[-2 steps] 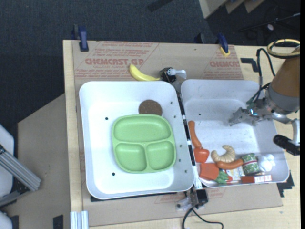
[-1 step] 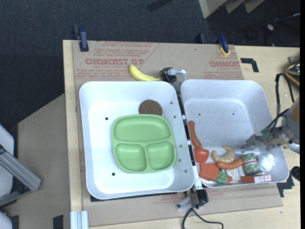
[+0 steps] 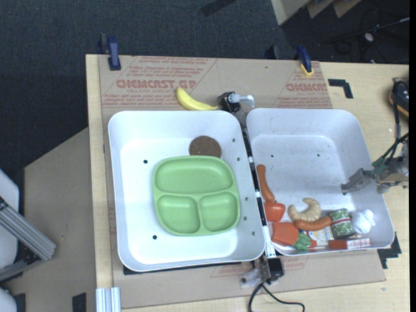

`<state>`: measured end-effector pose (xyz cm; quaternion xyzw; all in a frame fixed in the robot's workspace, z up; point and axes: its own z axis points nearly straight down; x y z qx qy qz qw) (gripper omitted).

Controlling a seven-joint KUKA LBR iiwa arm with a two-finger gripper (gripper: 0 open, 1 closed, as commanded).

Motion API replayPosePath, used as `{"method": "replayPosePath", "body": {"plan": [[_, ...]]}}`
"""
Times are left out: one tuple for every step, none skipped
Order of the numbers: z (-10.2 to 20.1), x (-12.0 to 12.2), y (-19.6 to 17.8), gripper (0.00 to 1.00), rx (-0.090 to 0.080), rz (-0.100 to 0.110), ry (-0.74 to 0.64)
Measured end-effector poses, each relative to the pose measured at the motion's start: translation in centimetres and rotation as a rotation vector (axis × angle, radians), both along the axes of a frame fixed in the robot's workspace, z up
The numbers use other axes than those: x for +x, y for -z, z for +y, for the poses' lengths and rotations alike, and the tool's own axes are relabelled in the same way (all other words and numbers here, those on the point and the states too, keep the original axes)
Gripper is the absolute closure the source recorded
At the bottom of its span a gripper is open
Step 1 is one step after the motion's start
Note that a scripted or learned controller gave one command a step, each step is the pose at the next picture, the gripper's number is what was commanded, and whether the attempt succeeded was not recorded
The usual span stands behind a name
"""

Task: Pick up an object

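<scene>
The left bin (image 3: 130,174) holds a green three-compartment plate (image 3: 195,195) and a round brown patty (image 3: 205,146) just behind it. Several toy foods are piled in the near corner of the right bin (image 3: 305,135). Among them are a long orange carrot (image 3: 262,181) by the left wall, a red pepper (image 3: 274,211), a tan croissant (image 3: 307,208) over a sausage (image 3: 314,223), a green-labelled can (image 3: 340,223), a white lump (image 3: 363,221), an orange block (image 3: 284,233) and a flat red-and-white packet (image 3: 346,243).
A yellow banana (image 3: 194,101) and a small black-and-white object (image 3: 235,101) lie on the board behind the bins. A grey bracket with cables (image 3: 370,175) sits at the right bin's right rim. Blue and yellow clamps hold the board's far edge.
</scene>
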<state>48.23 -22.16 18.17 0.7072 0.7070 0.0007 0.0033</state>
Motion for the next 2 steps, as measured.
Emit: {"method": "replayPosePath", "body": {"plan": [[4.8, 9.5, 9.0, 0.0, 0.001, -0.003, -0.007], [0.1, -0.8, 9.8, 0.0, 0.008, 0.012, 0.006]]}}
